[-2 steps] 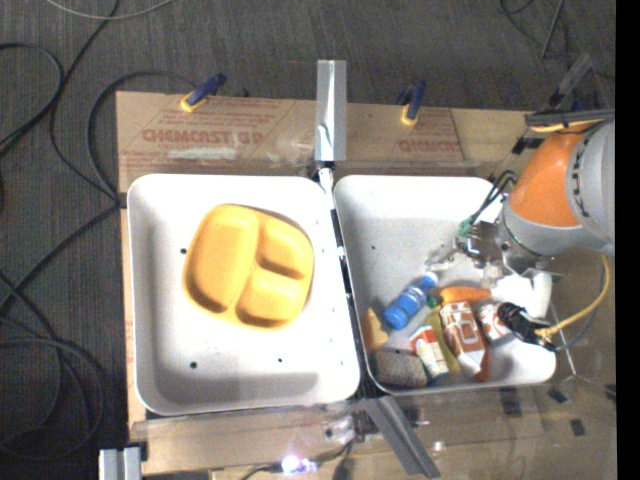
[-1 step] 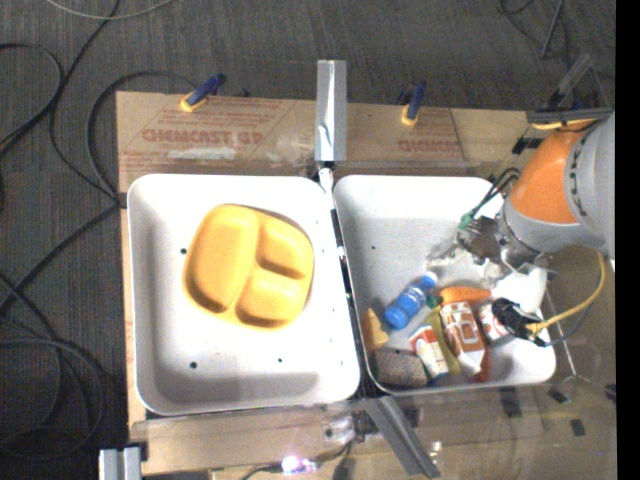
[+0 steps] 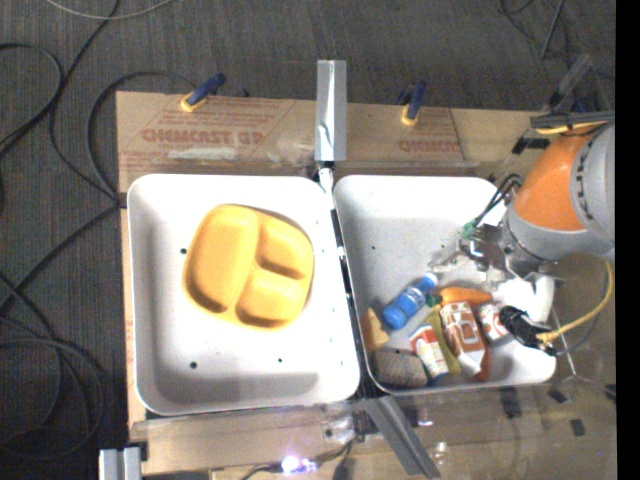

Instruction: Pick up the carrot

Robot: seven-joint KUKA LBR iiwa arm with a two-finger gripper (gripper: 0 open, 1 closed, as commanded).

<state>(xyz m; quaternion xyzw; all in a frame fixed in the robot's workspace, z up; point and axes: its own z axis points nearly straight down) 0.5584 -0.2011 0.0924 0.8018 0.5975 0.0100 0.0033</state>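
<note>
While the pincer [image 3: 478, 251] hangs just above the carrot [image 3: 463, 295] in the right bin [image 3: 400, 203], we cannot tell how open it is.

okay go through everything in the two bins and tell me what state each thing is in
Yellow tray: right way up, alone in left bin.
Carrot: lying in right bin, under the gripper.
Blue bottle: on its side, cap on.
Orange carton: lying flat.
Gripper: low over the carrot, fingers hidden.
</note>
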